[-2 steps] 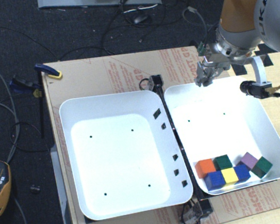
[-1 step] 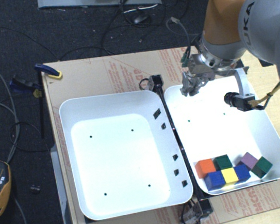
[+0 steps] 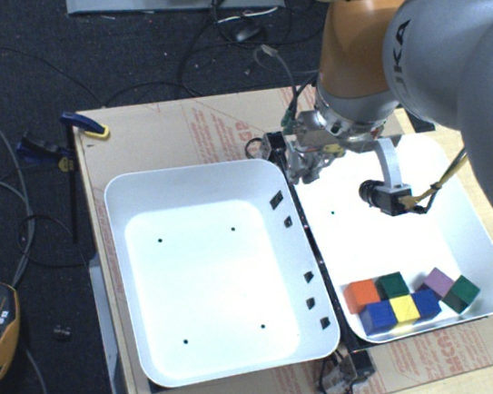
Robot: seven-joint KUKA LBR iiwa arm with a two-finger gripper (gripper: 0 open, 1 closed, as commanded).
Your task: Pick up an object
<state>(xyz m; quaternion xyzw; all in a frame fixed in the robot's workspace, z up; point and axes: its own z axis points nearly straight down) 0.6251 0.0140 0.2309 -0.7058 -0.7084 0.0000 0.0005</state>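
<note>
Several small coloured blocks lie clustered at the near edge of the right bin [image 3: 472, 231]: an orange block [image 3: 362, 293], a dark green block [image 3: 391, 285], a purple block [image 3: 438, 281], a green block [image 3: 462, 293], a yellow block [image 3: 404, 309] and two blue blocks [image 3: 377, 317]. My gripper [image 3: 304, 163] hangs over the far left corner of the right bin, well away from the blocks. I see nothing held in it.
The left bin [image 3: 149, 279] sits beside the right one, with a black clip strip [image 3: 307, 247] along the divide. The grey arm with its orange band [image 3: 359, 28] covers the far right. A small black camera unit [image 3: 384, 196] juts from the wrist. Cables lie on the floor.
</note>
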